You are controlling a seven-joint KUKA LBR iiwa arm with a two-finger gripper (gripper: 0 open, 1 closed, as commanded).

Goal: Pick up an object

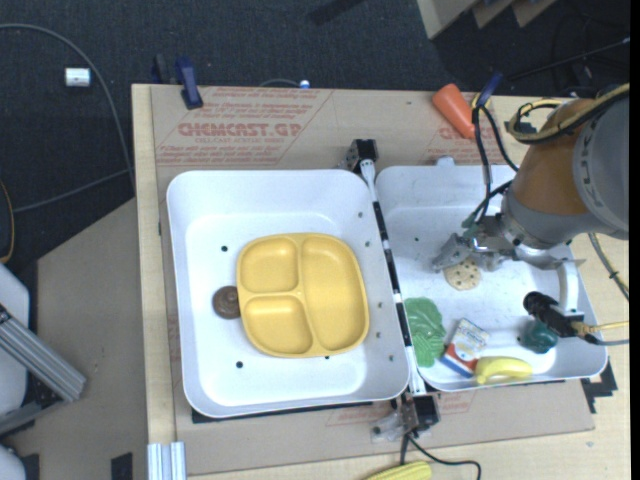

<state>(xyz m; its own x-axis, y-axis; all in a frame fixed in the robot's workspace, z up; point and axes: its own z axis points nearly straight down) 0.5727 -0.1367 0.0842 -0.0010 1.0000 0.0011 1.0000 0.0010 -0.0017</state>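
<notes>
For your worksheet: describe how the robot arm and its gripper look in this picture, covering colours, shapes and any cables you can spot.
The arm is thick and rounded, grey, with a broad orange band above the wrist. Dark cables run along its upper side, with yellowish loops near the band. The wrist narrows to a grey metal gripper, small and angular, with slim metallic fingers.

Bench (250,128): brown board top w/ red lettering, set on dark carpet. Directly on it: two shallow white bins side by side, edges touching at centre — left bin (200,218), right bin (420,183). Black clips at the seam, far clip (362,153) & near clip (415,410). Blue clamp (187,81) on far left edge. Orange piece (453,110) at far right, nr right bin.
</notes>
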